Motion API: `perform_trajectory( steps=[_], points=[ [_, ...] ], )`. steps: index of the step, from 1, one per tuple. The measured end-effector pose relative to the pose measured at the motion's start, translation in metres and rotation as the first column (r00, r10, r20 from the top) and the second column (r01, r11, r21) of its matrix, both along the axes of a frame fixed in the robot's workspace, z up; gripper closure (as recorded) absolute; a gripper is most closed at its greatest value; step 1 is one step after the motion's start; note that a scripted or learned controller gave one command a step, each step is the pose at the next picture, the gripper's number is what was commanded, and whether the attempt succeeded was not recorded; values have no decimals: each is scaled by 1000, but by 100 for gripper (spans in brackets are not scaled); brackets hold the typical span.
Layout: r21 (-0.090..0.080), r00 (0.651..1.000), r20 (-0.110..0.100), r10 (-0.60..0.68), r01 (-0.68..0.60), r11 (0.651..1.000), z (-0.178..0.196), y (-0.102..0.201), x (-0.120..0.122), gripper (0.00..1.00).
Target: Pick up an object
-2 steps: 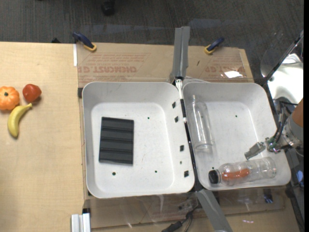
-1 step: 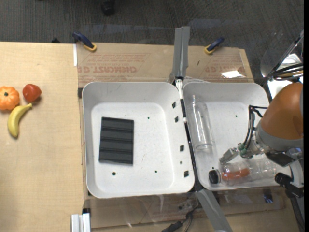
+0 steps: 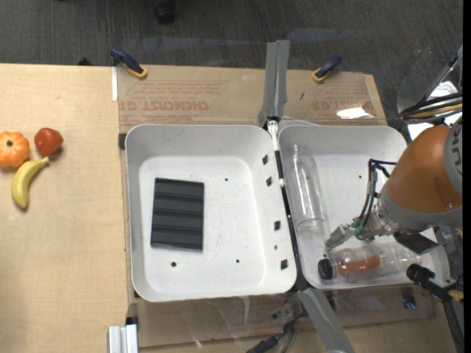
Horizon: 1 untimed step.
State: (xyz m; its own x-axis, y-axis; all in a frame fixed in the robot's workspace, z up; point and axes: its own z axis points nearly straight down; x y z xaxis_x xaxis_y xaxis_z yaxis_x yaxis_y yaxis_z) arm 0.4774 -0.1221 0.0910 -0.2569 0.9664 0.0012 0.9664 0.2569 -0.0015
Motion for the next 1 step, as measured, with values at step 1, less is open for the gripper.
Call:
perform_trajectory(
  steps=[1],
  points=[
    [0, 975, 1, 221, -221, 975, 0, -9, 0, 0]
  ],
)
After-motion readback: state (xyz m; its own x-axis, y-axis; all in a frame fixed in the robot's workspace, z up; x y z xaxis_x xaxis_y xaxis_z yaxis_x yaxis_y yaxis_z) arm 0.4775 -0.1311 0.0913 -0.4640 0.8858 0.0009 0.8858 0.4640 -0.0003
